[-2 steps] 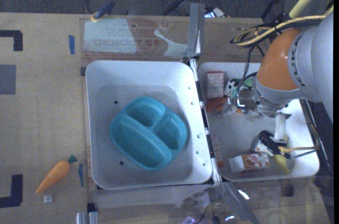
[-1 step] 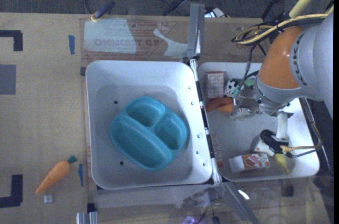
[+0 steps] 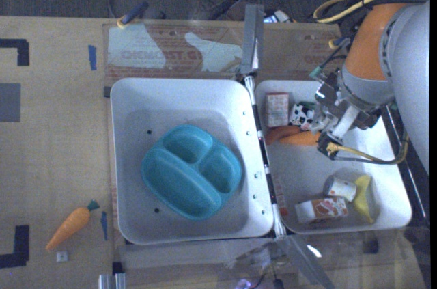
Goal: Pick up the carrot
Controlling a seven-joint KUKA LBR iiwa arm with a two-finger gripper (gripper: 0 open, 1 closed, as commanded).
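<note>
An orange carrot [image 3: 290,137] lies in the right bin [image 3: 300,171], near its left wall, pointing left to right. My gripper [image 3: 323,128] is right at the carrot's right end, and the wrist hides where they meet. A second carrot [image 3: 68,227] with a green top lies on the bench outside the bins, at the front left.
The left bin [image 3: 136,103] holds a blue divided plate [image 3: 192,171]. The right bin also holds a small red-and-white carton [image 3: 276,108], a black-and-white toy [image 3: 300,115], a can [image 3: 339,186], a banana [image 3: 364,197] and a juice box [image 3: 321,210].
</note>
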